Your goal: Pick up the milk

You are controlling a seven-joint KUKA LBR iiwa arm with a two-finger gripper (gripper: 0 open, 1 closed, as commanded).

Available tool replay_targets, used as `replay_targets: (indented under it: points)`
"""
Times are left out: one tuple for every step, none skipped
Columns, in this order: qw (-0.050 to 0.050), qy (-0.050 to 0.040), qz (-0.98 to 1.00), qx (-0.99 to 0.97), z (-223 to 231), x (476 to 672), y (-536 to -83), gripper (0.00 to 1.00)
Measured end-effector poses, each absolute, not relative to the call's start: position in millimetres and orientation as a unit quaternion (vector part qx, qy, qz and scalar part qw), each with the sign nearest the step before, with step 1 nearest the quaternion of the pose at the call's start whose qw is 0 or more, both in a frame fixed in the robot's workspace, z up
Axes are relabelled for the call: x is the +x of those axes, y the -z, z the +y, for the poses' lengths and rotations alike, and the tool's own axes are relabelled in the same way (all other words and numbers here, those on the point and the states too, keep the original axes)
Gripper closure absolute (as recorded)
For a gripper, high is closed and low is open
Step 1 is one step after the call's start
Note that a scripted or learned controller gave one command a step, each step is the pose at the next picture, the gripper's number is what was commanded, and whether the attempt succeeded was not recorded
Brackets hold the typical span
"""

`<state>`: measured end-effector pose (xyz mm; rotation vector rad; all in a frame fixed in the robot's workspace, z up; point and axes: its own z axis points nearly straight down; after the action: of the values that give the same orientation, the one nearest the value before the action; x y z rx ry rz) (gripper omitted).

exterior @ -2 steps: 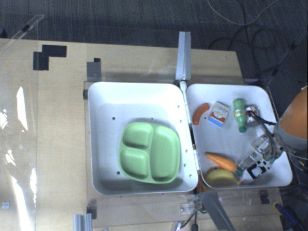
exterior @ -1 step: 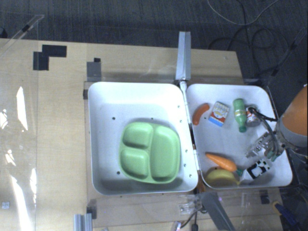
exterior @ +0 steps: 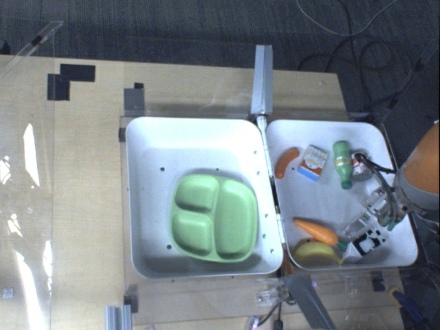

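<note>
White bins sit side by side on the counter (exterior: pixel 82 205): the left bin (exterior: pixel 148 150) holds a green tray (exterior: pixel 214 217), and the right bin (exterior: pixel 385 253) holds the milk (exterior: pixel 313 162), a sausage (exterior: pixel 286 161), a green bottle (exterior: pixel 342 162), a carrot (exterior: pixel 316 230) and a banana (exterior: pixel 315 253). The milk lies near the bin's far wall, between sausage and bottle. The claw (exterior: pixel 375 222) is low at the bin's right side, well apart from the milk; its opening cannot be told.

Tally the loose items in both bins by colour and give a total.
Green: 2, the divided plate and the bottle
Orange: 2, the sausage and the carrot
Yellow: 1, the banana
White and blue: 1, the milk carton
Total: 6
</note>
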<state>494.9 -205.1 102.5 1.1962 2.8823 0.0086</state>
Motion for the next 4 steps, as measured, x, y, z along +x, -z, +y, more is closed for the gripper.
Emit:
replay_targets:
  points:
    - [0.007, -0.0013, 0.827, 0.563, -205.7, 509.4, -270.2, 0.00]
    - [0.003, -0.0008, 0.811, 0.585, -194.3, 488.5, -185.4, 0.00]
    - [0.007, -0.0027, 0.807, 0.591, -206.1, 491.9, -89.5, 0.00]
    - [0.008, -0.0020, 0.843, 0.538, -205.6, 492.5, -89.8, 0.00]
